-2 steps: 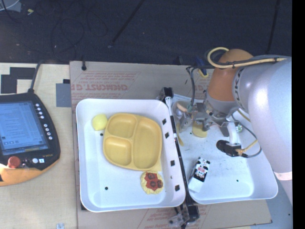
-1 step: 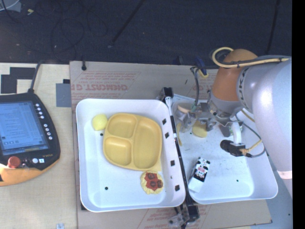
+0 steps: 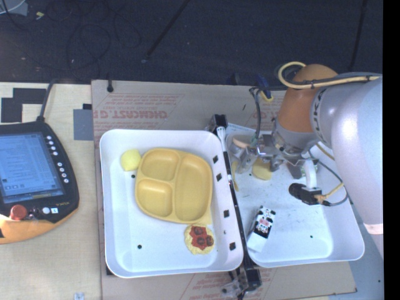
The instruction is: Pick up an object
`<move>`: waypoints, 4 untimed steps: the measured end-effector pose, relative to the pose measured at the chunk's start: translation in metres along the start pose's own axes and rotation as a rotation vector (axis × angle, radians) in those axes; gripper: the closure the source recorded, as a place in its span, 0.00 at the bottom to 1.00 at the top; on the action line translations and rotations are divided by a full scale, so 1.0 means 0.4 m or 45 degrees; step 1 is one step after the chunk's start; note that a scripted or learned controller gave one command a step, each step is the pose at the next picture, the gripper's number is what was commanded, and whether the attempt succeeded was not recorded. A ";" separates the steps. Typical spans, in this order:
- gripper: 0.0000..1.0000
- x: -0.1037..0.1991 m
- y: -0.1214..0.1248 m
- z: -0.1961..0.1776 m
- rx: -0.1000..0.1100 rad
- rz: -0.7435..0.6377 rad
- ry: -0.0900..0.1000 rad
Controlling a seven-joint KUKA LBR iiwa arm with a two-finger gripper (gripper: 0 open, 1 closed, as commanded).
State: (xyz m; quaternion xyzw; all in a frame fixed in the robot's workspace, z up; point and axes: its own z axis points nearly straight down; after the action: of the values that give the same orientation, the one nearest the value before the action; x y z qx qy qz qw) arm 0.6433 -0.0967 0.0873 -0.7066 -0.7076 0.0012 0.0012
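Camera view
Gripper: the gripper [image 3: 257, 161] is low in the right bin [image 3: 337, 242], near its back left corner. I cannot tell how its jaws stand.
Thing to pick: a small pale yellow lump [image 3: 263, 172] lies right under the jaws, maybe touching them.
How it will handle: it looks light, smooth and a bit round, so it may slip. Best to pinch it across the middle.
Other things: a small black and white box [image 3: 262, 224] lies nearer the front than the jaws. In the left bin, left of the jaws, are a yellow tray [image 3: 173, 184], a yellow ball [image 3: 130, 160] and a toy pizza [image 3: 199, 239].
Writing: the cardboard [image 3: 144, 108] under the bins has upside-down red print, too blurry to read for sure.
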 end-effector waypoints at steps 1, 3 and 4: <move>0.00 0.039 0.000 0.000 0.001 0.000 0.000; 0.00 0.037 0.000 -0.027 0.002 -0.002 0.000; 0.00 0.037 0.000 0.001 0.001 -0.002 -0.001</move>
State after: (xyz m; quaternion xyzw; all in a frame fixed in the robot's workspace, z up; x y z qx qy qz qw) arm 0.6431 -0.0820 0.0870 -0.7060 -0.7082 0.0018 0.0013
